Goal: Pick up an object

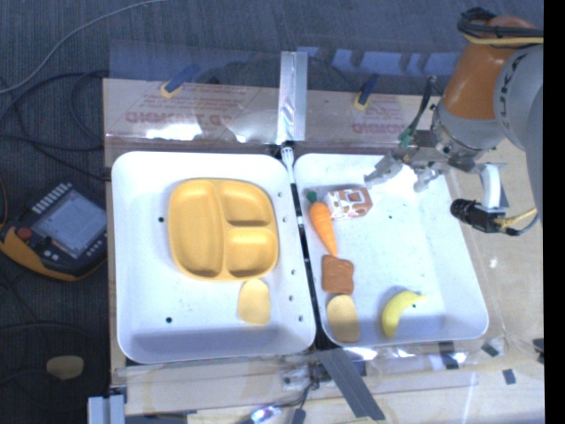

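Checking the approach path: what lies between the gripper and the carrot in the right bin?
In the camera view, a small printed packet lies between the gripper and the carrot, close beside the carrot's top; otherwise bare white bin floor.

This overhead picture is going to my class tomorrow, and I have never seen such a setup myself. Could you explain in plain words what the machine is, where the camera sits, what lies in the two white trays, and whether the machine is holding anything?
One fixed camera looks down at a slant on a bench with two shallow white bins. The machine is a robot arm, grey with an orange band, reaching in from the right. Its end effector, the grasping part, hangs over the top of the right bin; nothing shows between its fingers, which look spread.

The left bin holds a yellow divided plate and a pale yellow piece below it. The right bin holds toy food: a carrot, a small printed packet, a brown piece, a tan piece and a banana.

Its job is to pick up one object; that is not yet done.
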